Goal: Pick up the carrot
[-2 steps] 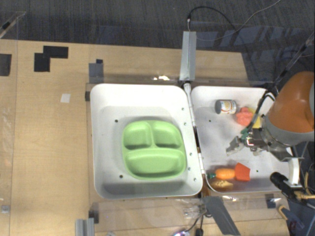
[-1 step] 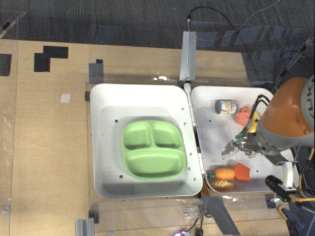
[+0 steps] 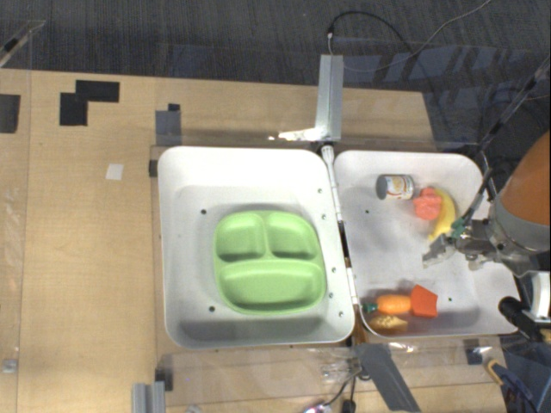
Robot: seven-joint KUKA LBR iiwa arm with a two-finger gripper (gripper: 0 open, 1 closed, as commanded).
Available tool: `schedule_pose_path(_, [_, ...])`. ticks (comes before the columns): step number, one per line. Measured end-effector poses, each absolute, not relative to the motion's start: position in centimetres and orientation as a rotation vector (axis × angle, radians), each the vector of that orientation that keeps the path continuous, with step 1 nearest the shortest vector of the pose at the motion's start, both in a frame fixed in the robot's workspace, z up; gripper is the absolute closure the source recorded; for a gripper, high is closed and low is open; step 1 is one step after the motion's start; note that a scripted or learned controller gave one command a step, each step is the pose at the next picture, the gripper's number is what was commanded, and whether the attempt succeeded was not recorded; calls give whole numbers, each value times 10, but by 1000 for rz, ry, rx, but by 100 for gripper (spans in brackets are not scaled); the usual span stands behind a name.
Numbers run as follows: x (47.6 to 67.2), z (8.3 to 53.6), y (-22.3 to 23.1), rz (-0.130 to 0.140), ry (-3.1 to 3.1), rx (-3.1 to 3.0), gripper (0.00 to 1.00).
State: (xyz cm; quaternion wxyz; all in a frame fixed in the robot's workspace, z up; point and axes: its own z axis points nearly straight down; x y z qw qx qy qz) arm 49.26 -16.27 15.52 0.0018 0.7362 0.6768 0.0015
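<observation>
The small orange carrot with a green stem end (image 3: 392, 305) lies on its side near the front edge of the right shallow white bin (image 3: 379, 248), close to the divider between the two bins. Just in front of it, touching or nearly so, sits a small yellowish-brown lumpy item (image 3: 389, 323), and just to its right an orange-red wedge-shaped block (image 3: 424, 301). Toward the bin's back lie a small tin can on its side (image 3: 395, 187), a pinkish-red toy (image 3: 427, 205) and a yellow banana (image 3: 443, 214). The tool (image 3: 435, 249) hangs over the bin's right-hand part, well apart from the carrot; I cannot tell its state. The left white bin (image 3: 185, 231) on the wooden worktop (image 3: 77, 256) holds a green compartment plate (image 3: 269, 260).
</observation>
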Motion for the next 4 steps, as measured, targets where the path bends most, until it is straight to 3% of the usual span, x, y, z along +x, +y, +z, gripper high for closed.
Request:
schedule_pose_path(1, [488, 139, -90, 4, 2142, 2295, 0])
schedule_pose_path(2, [488, 154, -132, 4, 2266, 2171, 0])
schedule_pose_path(3, [488, 226, -206, 3, 1984, 2431, 0])
schedule_pose_path(4, [533, 260, -186, 3, 2146, 2288, 0])
